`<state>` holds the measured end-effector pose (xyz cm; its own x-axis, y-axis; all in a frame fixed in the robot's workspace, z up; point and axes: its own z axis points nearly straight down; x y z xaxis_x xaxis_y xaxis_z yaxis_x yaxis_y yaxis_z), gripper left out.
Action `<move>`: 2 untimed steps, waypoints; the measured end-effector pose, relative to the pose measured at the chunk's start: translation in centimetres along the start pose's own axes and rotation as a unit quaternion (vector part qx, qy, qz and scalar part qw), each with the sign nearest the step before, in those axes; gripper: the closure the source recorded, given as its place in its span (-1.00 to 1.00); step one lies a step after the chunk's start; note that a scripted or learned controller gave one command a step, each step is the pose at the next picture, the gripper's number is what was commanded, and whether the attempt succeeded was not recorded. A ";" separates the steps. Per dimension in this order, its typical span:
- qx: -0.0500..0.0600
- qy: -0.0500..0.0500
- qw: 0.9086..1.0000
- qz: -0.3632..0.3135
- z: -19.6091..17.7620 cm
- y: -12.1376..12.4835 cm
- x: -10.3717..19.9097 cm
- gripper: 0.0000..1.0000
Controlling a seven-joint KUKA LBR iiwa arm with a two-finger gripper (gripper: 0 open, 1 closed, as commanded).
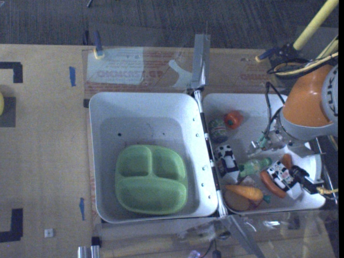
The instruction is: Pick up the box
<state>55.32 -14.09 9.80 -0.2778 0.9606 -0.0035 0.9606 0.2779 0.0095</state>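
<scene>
The gripper [267, 140], its state impossible to tell, hung over the right white bin [244, 102]; it should centre squarely above the black-and-white patterned box [226, 159] near the bin's left wall before descending.

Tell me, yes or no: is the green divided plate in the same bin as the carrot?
No. The green divided plate lies in the left bin, while the carrot lies in the right bin.

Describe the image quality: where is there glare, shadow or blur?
Camera view: soft overall and slightly grainy. A pale sheen lies on the clear sheet taped above the left bin. A faint shadow falls across that bin's floor behind the green divided plate. The small items in the right bin look blurred, and the arm darkens them.
</scene>
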 end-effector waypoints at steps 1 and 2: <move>0.000 0.000 1.000 0.000 0.0 0.0 0.0 -1.00; 0.003 0.000 0.996 0.088 1.2 8.0 0.9 -1.00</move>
<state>62.71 -10.98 8.68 -0.1046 0.9945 -0.0015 0.9945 0.1046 0.0047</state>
